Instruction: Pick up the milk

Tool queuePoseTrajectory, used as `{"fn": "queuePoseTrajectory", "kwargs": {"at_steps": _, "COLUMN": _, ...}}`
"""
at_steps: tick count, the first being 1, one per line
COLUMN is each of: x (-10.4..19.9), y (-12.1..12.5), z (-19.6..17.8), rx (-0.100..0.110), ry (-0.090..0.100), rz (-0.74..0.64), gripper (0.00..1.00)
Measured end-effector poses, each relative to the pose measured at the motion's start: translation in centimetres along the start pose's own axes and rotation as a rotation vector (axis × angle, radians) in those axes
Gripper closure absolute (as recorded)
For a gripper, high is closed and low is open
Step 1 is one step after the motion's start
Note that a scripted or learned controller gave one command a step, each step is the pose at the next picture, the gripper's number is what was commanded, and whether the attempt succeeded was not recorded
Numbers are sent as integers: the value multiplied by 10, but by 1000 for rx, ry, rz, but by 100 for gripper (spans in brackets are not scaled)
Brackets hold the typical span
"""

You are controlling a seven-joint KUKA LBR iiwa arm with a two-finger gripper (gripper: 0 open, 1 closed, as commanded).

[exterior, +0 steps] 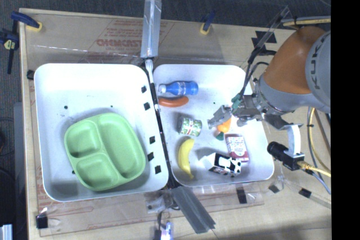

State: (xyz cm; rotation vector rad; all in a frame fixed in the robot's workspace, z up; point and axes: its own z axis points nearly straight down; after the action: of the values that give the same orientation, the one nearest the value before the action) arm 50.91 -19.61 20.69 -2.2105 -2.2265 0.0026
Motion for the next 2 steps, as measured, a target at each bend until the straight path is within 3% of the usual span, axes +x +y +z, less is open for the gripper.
{"fn": "queuePoseTrajectory", "kwargs": {"at_steps": 1, "x": 35, "y": -32, "z": 100, "rx": -2, "ry": 0, "rz": 142, "gripper": 0}}
{"fn": "queuePoseTrajectory", "kwargs": {"at_steps": 2, "x": 34, "y": -31, "z": 91, "rx": -1, "ry": 0, "rz": 136, "gripper": 100}}
